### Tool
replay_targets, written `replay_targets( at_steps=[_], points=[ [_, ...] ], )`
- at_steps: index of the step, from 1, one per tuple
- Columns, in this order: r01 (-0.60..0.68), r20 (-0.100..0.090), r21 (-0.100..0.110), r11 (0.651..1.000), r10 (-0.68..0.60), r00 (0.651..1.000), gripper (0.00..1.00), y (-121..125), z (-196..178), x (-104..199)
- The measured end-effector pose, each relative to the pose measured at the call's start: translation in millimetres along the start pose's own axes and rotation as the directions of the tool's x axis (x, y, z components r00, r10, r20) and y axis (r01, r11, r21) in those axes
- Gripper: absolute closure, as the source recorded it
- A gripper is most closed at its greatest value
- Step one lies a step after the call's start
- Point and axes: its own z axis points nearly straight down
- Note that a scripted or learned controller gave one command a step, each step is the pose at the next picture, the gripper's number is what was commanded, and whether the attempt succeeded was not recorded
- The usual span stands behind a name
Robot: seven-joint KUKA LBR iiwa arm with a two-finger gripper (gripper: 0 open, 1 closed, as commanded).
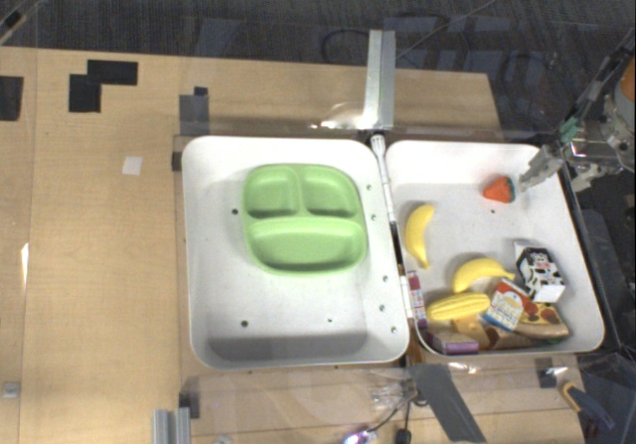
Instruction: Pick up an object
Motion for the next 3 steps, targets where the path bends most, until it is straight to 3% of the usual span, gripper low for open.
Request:
replay_targets(
  at_steps=[1, 2, 3],
  points=[
    [0.110, 0.000, 0.000, 0.994, -0.110, 0.994, 0.00, 81, 109, -10],
    [0.123, 0.002, -0.005, 0.992, -0.123, 0.992, 0.00, 66, 161, -10],
    [0.123, 0.001, -0.005, 0.992, -0.123, 0.992, 0.00, 82, 102, 10]
  ],
)
